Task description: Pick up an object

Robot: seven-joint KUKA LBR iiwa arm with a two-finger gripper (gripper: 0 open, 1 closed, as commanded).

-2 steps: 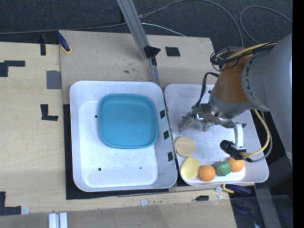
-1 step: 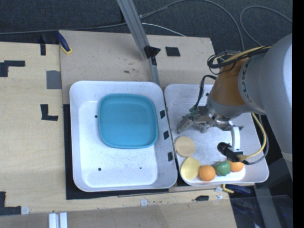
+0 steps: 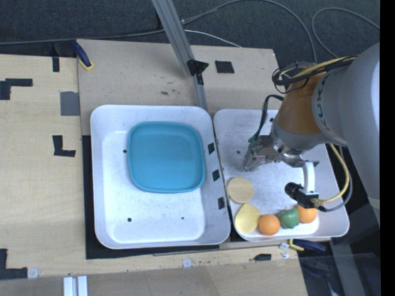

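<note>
The gripper (image 3: 254, 159) hangs with fingers slightly parted, holding nothing, above the pale disc (image 3: 240, 190), likely light, rigid, best pinched across its rim.

— What sort of place is this?

— A robotics lab or test cell, not a home or a kitchen. An industrial arm (image 3: 327, 113), grey with an orange band, reaches in over a plywood bench (image 3: 37, 165).

— What else points that way?

— Two shallow white bins (image 3: 105, 227) sit side by side on the bench, a plain blue tray (image 3: 165, 156) in the left one. Black tape marks (image 3: 60, 145) are stuck to the wood, and loose cables (image 3: 259, 8) trail over dark carpet behind it. A slanted metal strut (image 3: 176, 32) rises from the bench.

— And the food?

— Small plastic-looking toy pieces (image 3: 271, 221) in the right bin's near corner: props, not a meal.
</note>
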